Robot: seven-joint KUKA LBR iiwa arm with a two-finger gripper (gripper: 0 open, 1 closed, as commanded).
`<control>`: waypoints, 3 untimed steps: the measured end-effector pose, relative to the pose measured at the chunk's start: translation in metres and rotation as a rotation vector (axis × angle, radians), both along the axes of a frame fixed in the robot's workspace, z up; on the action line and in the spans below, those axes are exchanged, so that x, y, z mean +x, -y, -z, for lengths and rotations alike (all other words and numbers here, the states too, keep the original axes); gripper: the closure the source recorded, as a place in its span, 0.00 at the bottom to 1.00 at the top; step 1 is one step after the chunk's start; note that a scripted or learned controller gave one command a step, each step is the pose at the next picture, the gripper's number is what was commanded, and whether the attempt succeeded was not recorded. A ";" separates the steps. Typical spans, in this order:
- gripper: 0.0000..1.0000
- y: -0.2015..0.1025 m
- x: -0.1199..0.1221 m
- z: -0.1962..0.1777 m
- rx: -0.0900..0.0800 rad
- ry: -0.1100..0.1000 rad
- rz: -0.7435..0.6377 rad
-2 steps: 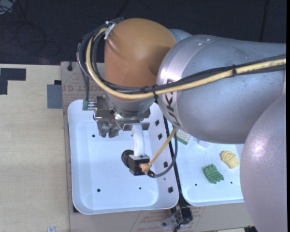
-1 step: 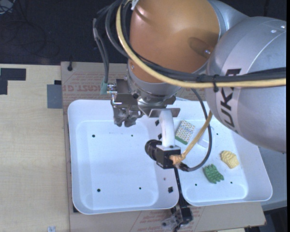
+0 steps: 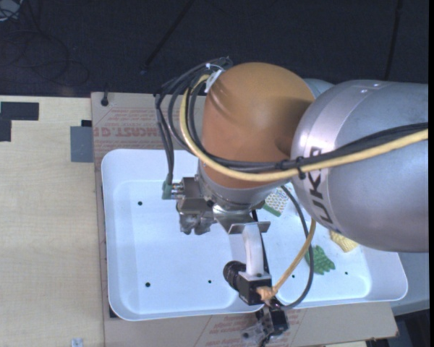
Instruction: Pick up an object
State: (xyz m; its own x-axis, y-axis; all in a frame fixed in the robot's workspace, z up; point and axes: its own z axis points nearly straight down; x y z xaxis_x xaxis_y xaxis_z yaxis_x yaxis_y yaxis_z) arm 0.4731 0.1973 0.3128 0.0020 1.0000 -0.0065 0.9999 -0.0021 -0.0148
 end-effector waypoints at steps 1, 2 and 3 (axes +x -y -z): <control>1.00 0.128 0.003 -0.024 0.002 0.014 0.011; 1.00 0.044 0.003 -0.142 0.012 0.025 -0.012; 1.00 -0.002 0.012 -0.195 0.008 0.017 -0.007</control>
